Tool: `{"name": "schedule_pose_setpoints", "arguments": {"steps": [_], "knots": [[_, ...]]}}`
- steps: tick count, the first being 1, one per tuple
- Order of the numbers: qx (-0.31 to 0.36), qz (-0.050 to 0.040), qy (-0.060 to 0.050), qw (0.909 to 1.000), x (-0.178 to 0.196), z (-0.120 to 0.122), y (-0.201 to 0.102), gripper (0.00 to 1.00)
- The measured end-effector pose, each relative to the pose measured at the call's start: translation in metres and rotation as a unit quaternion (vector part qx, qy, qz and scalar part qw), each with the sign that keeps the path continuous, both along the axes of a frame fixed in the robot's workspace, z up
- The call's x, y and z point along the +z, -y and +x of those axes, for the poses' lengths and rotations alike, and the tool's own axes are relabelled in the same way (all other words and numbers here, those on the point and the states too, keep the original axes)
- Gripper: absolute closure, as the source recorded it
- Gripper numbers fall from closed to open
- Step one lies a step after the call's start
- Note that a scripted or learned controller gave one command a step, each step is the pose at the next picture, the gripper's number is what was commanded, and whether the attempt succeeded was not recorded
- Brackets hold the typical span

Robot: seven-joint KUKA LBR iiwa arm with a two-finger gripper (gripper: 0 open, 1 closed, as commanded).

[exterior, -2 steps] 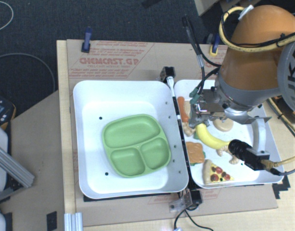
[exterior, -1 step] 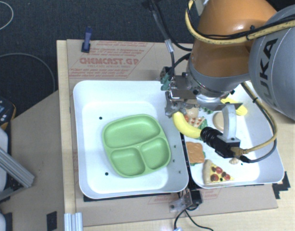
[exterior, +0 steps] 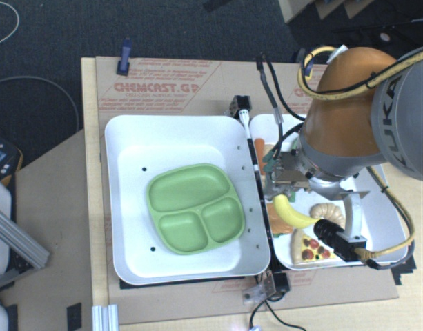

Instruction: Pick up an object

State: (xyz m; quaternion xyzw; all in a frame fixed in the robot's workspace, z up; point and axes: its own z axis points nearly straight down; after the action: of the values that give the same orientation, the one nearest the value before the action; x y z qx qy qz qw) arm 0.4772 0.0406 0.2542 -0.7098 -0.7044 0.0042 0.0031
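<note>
My gripper (exterior: 286, 176) hangs low over the left part of the right bin (exterior: 270, 125), under the large orange and grey wrist. A yellow banana (exterior: 291, 212) lies just below it, near the wall between the bins. Beside the banana, to the right, is a tan pastry (exterior: 330, 213). A pizza slice (exterior: 309, 248) lies in the bin's near corner. An orange piece (exterior: 259, 148) and a small green piece (exterior: 270, 161) sit to the left of the gripper, partly hidden by it. I see nothing held between the gripper's parts.
The left bin (exterior: 128, 150) holds a green divided plate (exterior: 195, 207) in its middle. The arm's body covers most of the right bin's far and right side. Cables run along the bin's back edge.
</note>
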Motion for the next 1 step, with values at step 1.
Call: {"name": "schedule_pose_setpoints", "arguments": {"steps": [1], "knots": [[0.007, 0.0019, 0.006, 1.0, -0.004, 0.0224, -0.0696, 1.0]]}}
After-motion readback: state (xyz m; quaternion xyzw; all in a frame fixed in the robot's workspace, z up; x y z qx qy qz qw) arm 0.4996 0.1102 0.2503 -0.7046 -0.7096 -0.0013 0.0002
